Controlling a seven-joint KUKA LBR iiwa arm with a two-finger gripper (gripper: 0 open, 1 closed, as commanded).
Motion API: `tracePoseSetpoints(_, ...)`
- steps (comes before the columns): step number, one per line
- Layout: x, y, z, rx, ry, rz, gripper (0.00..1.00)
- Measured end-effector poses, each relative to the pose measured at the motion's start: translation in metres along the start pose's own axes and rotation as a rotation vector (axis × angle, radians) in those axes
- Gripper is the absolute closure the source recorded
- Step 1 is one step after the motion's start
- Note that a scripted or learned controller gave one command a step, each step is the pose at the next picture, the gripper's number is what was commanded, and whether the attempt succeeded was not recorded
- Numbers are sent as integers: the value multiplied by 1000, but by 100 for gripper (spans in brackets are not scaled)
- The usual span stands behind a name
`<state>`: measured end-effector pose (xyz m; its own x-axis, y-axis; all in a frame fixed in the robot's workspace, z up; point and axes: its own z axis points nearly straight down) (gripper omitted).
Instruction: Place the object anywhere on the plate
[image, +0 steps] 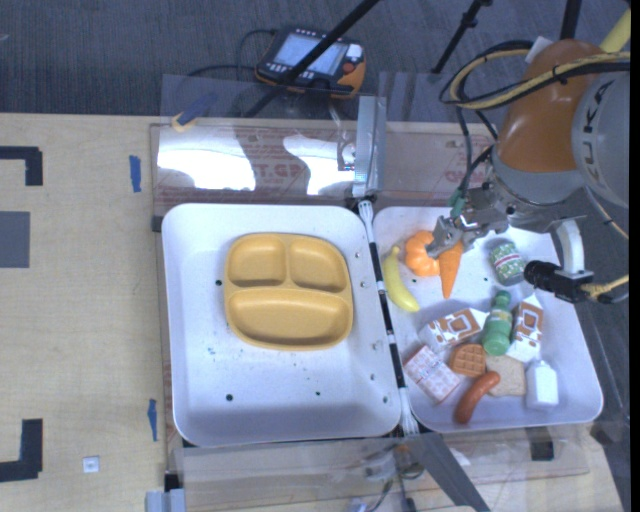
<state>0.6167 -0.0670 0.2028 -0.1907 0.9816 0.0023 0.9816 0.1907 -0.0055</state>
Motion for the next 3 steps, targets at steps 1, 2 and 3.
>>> tracePoseSetpoints(1, 53, 18, 5, 0, 0, -162, 100)
tracePoseSetpoints(2, 125, 63, 19, -9, -5, -438, 100)
tracePoseSetpoints(3, 125, 63, 19, -10, -5, -438, 0)
